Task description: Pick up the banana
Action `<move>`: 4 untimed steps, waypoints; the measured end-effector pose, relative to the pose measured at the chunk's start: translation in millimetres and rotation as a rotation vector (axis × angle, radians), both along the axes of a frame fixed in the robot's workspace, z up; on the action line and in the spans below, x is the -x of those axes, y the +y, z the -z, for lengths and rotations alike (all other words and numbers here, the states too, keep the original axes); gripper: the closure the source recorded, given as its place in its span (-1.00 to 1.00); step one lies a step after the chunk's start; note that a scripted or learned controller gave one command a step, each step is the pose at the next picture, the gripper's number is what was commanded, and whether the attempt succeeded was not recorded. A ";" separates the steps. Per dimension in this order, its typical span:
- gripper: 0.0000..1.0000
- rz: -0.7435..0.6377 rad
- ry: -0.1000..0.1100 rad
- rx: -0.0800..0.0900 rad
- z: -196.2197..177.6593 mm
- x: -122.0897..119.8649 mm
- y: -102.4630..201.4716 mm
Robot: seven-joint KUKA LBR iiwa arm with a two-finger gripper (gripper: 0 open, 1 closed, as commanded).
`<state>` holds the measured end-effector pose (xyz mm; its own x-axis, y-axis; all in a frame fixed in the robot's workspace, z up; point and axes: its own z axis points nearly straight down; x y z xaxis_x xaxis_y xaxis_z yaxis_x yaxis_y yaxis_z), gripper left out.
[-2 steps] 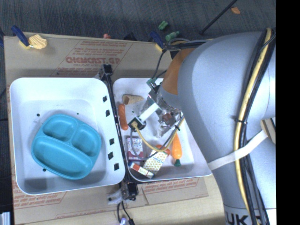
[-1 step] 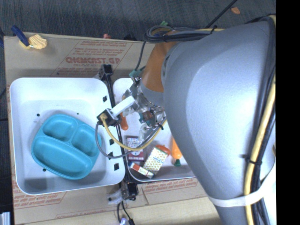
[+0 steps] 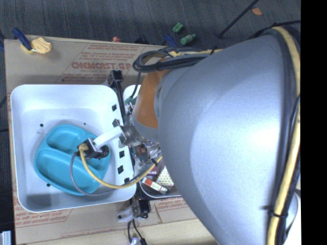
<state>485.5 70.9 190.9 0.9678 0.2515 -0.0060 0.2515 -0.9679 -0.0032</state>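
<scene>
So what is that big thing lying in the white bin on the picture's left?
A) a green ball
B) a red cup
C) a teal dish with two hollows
C: a teal dish with two hollows lies in that white bin.

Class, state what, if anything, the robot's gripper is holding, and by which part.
It cannot be told. The grey arm blocks much of the view; a blue dish lies in the left bin.
</scene>
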 end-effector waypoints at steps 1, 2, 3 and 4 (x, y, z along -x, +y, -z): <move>-1.00 -0.136 -0.002 -0.002 99.0 9.6 36.7; 1.00 -0.142 -0.006 -0.005 88.1 7.4 38.3; 1.00 -0.293 -0.006 0.007 97.9 8.5 107.9; 1.00 -0.242 -0.002 -0.002 2.8 9.7 68.5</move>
<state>475.8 139.4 188.0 0.8793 0.4762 -0.0036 0.4762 -0.8793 -0.0040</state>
